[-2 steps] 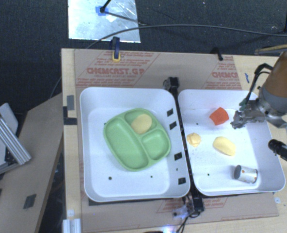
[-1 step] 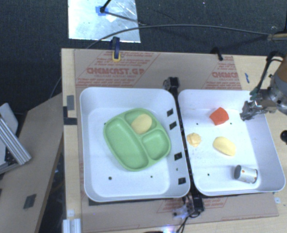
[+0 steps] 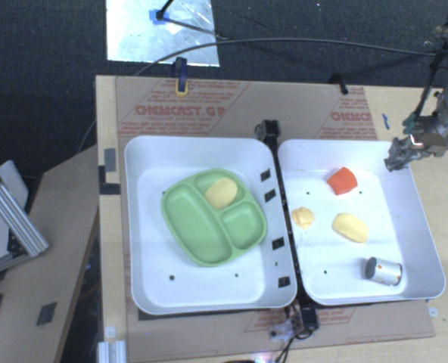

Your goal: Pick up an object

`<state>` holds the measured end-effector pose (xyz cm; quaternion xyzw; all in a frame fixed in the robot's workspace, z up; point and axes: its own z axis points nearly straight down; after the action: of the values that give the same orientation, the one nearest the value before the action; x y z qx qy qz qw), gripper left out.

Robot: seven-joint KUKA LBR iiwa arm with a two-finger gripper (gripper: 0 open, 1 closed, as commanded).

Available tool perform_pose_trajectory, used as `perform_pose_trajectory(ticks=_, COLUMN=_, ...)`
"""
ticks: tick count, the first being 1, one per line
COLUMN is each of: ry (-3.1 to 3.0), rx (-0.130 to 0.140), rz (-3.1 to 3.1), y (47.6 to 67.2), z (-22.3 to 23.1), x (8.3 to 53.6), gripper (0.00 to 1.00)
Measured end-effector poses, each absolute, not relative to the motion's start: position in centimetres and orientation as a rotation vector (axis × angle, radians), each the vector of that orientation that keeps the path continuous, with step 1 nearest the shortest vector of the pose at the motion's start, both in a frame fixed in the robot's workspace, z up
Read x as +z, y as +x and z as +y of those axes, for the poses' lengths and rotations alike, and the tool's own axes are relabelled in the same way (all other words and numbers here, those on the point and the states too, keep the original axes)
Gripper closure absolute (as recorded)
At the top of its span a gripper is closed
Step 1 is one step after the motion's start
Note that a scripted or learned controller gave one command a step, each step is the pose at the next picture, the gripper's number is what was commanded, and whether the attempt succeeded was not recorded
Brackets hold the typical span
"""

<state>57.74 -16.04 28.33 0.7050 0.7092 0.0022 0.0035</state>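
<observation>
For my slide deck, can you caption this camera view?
Gripper poised at the right bin's far rim; orange block, yellow pieces and metal cylinder inside.

plate (image 3: 201, 233) in left bin (image 3: 144, 203)

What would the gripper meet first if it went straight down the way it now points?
Probably the right bin's far right rim or the bare floor just inside it, since the gripper hangs over that corner. The orange block lies off to the side. Depth is uncertain.
</observation>
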Motion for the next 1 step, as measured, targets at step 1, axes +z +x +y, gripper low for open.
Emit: perform_pose_trajectory(ticks=1, ry=2.211, rx=0.004, rz=2.231, y=58.27, z=-11.29, x=26.82, gripper=1.00)
